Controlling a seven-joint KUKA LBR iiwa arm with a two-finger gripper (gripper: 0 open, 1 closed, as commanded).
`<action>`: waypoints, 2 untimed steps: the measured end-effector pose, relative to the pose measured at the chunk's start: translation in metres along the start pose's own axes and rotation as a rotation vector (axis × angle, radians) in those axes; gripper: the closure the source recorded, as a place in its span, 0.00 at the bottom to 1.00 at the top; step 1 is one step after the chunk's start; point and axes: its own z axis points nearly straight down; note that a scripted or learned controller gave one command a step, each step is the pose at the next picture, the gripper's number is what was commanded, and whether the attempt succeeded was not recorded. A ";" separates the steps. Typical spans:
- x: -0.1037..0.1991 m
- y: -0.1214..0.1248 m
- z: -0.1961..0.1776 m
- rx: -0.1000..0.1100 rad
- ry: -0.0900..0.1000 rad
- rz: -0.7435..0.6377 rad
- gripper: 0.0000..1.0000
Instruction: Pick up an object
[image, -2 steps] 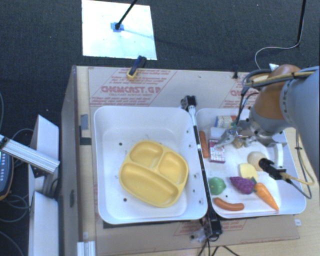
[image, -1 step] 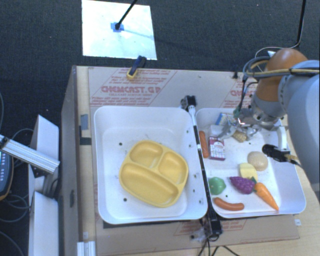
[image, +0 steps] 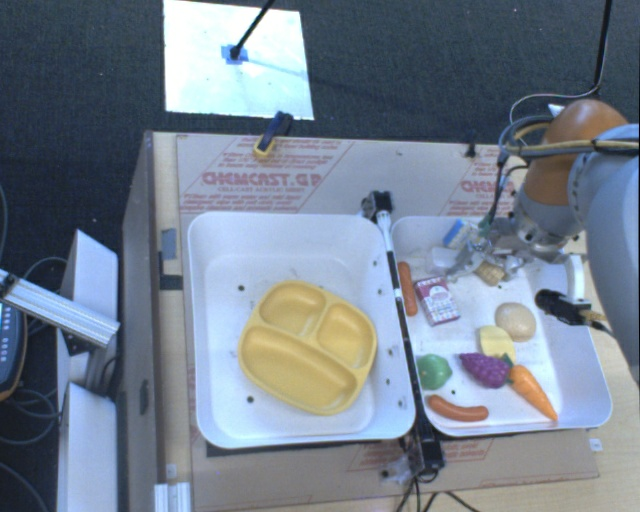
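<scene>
My gripper (image: 481, 257) hangs low over the far part of the right bin (image: 590, 390), below the orange-banded wrist. A small tan object (image: 490, 271) lies right under it, and contact is unclear. Near it lie a small blue item (image: 455, 235) and a red-and-white box (image: 436, 300). An orange sausage (image: 406, 288) lies by the bin's left wall. Toward the front are a beige potato (image: 515, 320), a yellow piece (image: 495, 342), purple grapes (image: 485, 368), a carrot (image: 532, 392), a green pepper (image: 433, 371) and another sausage (image: 458, 409).
The left bin (image: 215, 300) holds a yellow divided plate (image: 305, 345). A black ridge (image: 392, 270) runs between the two bins. A black fitting (image: 560, 305) on the arm overhangs the right bin's right side. A yellow-and-black clip (image: 270, 135) lies on the board behind.
</scene>
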 end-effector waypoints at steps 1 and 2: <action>-0.020 -0.004 -0.001 -0.018 -0.003 0.003 0.00; -0.035 0.001 -0.001 -0.003 0.004 0.000 0.00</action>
